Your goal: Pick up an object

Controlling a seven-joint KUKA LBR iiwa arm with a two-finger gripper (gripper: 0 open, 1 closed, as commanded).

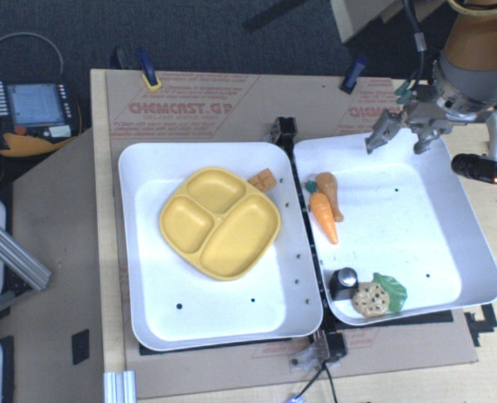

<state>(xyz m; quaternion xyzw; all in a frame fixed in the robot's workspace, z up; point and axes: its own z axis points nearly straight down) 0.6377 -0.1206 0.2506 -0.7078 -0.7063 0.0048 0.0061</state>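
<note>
I see the gripper [402,138] hanging over the far edge of the right bin [433,250], toward that bin's far right corner. Its two fingers [381,133] are spread apart with nothing between them. The arm [475,40] comes in from the top right, its orange band just above the wrist.

In the right bin, I count several things. A carrot [324,217] lies near the left wall, lengthwise along it, with its green top pointing to the far side. Touching it on the right is a tan drumstick [330,193], also close to the left wall. At the near left corner sits a small black-and-silver piece [343,281], and just beside it a round cookie [369,299] rests against the near edge. A green leaf [393,290] lies touching the cookie on its right. All of these are well apart from the gripper.

In the left bin [148,292], a yellow divided plate [221,222] takes up the far middle, with three compartments. A small orange waffle piece [263,179] lies just beside the plate's far right rim, near the bin's far right corner.

The two bins sit side by side on a cardboard sheet [232,107] that covers the bench. A pendant [32,112] lies off the sheet's far left corner.
</note>
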